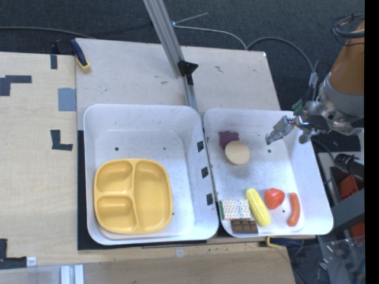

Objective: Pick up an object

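- Arm point(346, 76) comes in from the right, orange band up top, wrist hanging over the right bin's point(308, 158) far right edge.
- Gripper point(288, 129) sits above the bin's upper right part, fingers point(276, 136) pointing left and slightly down; they look spread apart, nothing between them.
- Just left of the gripper, a round tan bun point(237, 153) lies in the bin, touching a purple piece point(228, 138) behind it.
- Down at the near edge: yellow corn point(258, 206) tilted, a red tomato point(273, 198) just beside it, and an orange-red sausage point(294, 209) further right.
- Left of the corn, a pale checkered block point(235, 208), with a brown chocolate bar point(243, 225) right below it.
- Left bin point(142, 123) holds a yellow divided tray point(133, 195) in its near left part.
- Counter point(118, 70) behind the bins carries a grey metal pole point(163, 25) slanting toward the bins.
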{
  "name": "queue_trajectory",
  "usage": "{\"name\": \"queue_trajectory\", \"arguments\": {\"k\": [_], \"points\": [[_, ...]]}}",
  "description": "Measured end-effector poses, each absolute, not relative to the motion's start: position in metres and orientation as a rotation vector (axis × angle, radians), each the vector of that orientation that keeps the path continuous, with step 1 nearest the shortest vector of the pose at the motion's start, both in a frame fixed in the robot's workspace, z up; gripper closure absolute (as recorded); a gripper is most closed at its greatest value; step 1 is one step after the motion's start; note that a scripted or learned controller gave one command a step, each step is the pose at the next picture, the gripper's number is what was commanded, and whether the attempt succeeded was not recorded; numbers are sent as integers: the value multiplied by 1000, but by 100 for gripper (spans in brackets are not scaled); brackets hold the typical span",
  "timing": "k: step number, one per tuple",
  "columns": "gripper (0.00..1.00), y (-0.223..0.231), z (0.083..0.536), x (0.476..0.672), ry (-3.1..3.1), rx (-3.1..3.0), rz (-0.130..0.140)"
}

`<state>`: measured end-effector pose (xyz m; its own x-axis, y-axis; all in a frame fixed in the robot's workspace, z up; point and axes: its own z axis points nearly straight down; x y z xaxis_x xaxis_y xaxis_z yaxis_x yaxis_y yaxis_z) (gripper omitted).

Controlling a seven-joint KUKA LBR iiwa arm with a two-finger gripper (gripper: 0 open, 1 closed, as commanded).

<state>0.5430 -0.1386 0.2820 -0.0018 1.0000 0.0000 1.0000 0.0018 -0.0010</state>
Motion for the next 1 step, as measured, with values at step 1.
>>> {"name": "queue_trajectory", "arguments": {"k": [1], "points": [[0, -125, 87, 535, -2223, -2221, 2]]}}
